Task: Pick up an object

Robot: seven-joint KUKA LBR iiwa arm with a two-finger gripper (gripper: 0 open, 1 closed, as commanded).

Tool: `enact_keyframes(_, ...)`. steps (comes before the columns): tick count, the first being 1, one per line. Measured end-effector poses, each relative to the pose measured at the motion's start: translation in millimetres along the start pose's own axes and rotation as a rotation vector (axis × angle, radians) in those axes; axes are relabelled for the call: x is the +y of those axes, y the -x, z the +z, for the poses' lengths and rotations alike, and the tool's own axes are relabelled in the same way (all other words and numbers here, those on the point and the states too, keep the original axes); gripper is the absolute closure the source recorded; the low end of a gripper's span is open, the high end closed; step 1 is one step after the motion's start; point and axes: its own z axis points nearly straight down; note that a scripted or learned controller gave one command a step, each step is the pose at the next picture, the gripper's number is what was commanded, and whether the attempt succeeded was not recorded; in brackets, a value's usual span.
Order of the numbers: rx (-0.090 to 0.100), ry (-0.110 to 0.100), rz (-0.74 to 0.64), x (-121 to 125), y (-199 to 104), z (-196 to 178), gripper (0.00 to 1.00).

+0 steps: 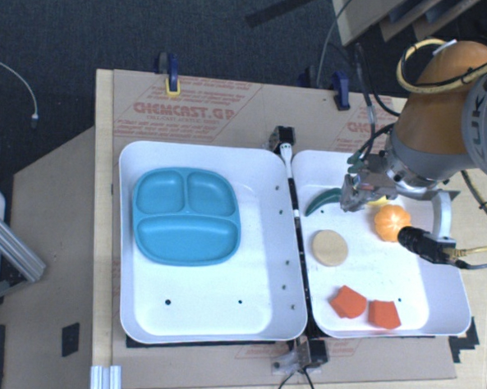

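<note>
A: Where's the gripper (pixel 352 196)?
B: Low in the right bin (pixel 442 317), jaws over the green piece (pixel 321 201); open or closed, I can't tell.
A: Next?
B: Probably close, then lift.

Board (pixel 232 107) print, seemingly "CHEMCAST GP".
</note>
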Motion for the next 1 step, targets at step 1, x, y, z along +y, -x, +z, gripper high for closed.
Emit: enact_keyframes(1,-0.001,0.000,0.002,-2.6,-44.0,2.4,1.00)
